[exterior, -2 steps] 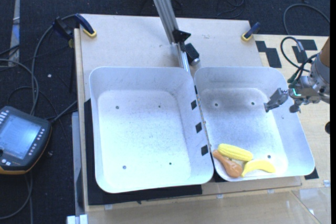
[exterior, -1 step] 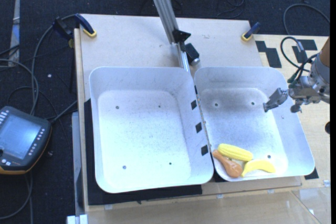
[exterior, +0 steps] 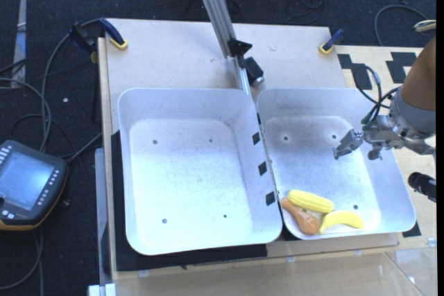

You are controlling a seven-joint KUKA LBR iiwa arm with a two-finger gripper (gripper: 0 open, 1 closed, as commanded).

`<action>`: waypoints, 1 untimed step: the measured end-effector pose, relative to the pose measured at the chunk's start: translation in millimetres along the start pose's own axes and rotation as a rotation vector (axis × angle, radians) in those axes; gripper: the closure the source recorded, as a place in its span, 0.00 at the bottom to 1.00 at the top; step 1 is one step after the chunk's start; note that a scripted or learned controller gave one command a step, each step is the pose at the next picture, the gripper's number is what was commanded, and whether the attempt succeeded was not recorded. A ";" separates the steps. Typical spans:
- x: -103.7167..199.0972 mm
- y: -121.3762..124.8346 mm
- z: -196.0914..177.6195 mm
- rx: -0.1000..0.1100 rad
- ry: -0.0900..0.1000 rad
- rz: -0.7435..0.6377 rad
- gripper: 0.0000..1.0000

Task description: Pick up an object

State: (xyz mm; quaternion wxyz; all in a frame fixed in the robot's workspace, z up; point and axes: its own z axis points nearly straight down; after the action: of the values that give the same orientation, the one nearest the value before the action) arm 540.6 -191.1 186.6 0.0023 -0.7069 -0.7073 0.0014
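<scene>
Tool: the grey two-finger tool (exterior: 345, 145) hangs over the right shallow white plastic bin (exterior: 388, 180), near its right wall; nothing sits between its fingers, and how far they are parted I cannot tell.
Objects: a yellow corn-shaped toy (exterior: 311, 201), an orange carrot-shaped toy (exterior: 302, 217) and a yellow banana-shaped toy (exterior: 343, 220) cluster at that bin's near edge, well apart from the tool.
Left bin: the left shallow white plastic bin (exterior: 139, 149) lies beside it on the pale wooden desk (exterior: 173, 52).

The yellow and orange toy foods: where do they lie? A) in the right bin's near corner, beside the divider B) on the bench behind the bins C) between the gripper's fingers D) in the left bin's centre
A: the corn, banana and orange piece cluster at the near edge of the right bin, well apart from the gripper.
</scene>
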 end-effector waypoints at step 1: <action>-3.4 -9.7 49.4 -0.001 0.000 0.001 0.00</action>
State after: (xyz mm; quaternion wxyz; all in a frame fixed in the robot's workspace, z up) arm 530.7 -194.4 137.3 0.0019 -0.7071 -0.7071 0.0012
